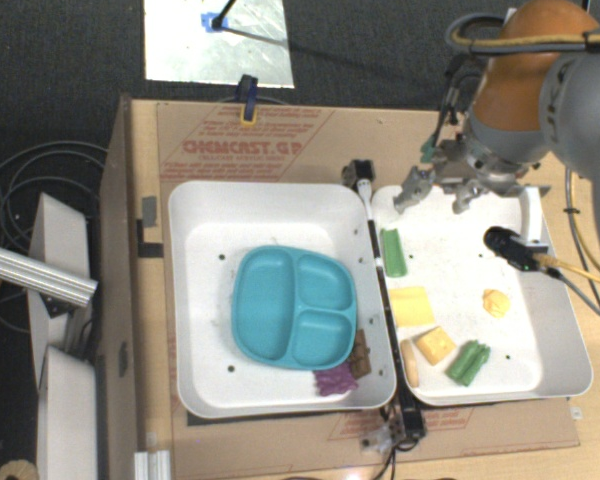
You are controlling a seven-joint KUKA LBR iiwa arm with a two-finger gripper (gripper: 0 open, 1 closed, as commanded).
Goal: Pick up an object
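Here the gripper [438, 194] hangs over the far part of the right bin [565, 353], its two fingers spread apart with nothing between them. Nearer in the same bin lie a green bar [392, 251], a yellow block [412, 306] and a green piece [468, 361].

1. Left bin [205, 258]: the teal divided plate [295, 308] fills the middle. You have bare floor along the far edge and the left edge.
2. Near right corner of the left bin: a purple piece [332, 380] and a brown piece [361, 356] crowd against the plate's rim.
3. Right bin [540, 343]: a green stick [393, 252] lies along the left wall. A yellow block [412, 306], yellow wedge [437, 345], tan piece [409, 361] and green piece [469, 361] cluster toward the near left corner.
4. The right bin's middle and right edge are open to you, apart from one small orange lump [496, 302].
5. The gripper [432, 200], fingers spread, hangs over that bin's far edge.
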